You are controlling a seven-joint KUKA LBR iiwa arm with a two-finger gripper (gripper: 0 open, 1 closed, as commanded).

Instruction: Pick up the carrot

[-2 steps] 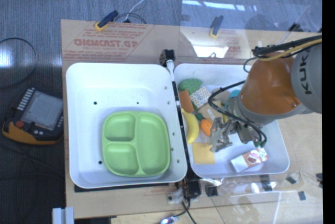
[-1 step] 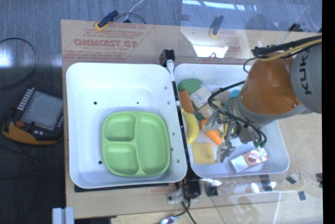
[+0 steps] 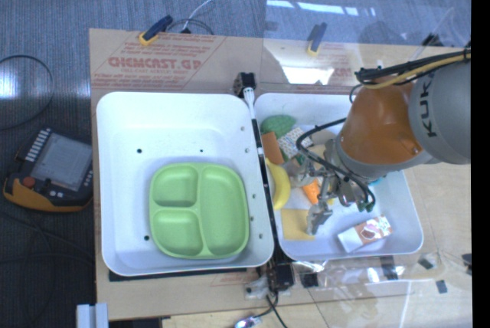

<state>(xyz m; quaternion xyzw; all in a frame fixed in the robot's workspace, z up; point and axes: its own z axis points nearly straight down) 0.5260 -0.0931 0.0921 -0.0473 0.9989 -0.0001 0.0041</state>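
The carrot (image 3: 310,191) shows as a small orange piece in the middle of the right bin (image 3: 406,231), partly hidden under the tool. My gripper (image 3: 321,208) hangs low over the bin just right of and in front of that orange piece, below the orange band of the arm (image 3: 379,127). Cables and the wrist body cover most of the tool. I cannot tell whether anything is held.
The right bin also holds a yellow banana (image 3: 280,185), a yellow slab (image 3: 295,225), an orange-brown block (image 3: 270,146), a green item (image 3: 279,123) and a white and red packet (image 3: 366,233). A green divided plate (image 3: 200,210) lies in the left bin (image 3: 153,127).
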